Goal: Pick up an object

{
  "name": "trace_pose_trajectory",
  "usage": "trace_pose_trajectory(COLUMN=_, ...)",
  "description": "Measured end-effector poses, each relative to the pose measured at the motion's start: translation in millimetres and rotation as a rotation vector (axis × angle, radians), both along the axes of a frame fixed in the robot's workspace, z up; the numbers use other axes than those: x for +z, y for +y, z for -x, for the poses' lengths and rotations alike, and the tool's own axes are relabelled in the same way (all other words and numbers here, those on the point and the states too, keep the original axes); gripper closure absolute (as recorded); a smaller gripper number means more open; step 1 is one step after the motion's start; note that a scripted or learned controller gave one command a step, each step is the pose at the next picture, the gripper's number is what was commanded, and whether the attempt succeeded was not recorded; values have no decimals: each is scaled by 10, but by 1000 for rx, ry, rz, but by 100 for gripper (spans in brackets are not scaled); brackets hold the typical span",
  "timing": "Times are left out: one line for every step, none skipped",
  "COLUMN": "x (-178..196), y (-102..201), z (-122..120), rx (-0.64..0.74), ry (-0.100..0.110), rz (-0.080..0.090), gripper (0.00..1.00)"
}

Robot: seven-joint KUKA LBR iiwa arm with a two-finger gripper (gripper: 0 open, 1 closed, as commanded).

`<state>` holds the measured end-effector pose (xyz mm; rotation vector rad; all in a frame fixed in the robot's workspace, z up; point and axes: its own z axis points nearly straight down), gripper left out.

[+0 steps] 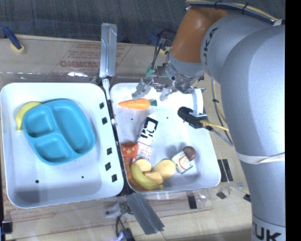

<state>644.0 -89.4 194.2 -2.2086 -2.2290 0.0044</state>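
Observation:
My gripper (153, 91) hangs over the far edge of the right bin (205, 149), its two fingers spread apart and nothing between them. An orange carrot (134, 104) with a green tip lies just in front of the fingers, near the bin's far left corner. Toward the near side are a white carton with black print (148, 130), a small orange-red item (129, 148), a yellow banana (140, 177), a pale yellow fruit (164, 168), a little white and red box (181, 162) and a brown ball (189, 152).
The left bin (20, 185) holds a blue divided plate (60, 129) with a yellow banana (24, 112) tucked under its far left edge. The arm's grey body (251, 94) covers the right side of the bench. A metal divider post (108, 49) stands between the bins.

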Motion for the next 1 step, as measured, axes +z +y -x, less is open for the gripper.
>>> trace_pose_trajectory(x=-885, y=-91, z=742, rx=-15, ry=-12, rz=3, gripper=0)
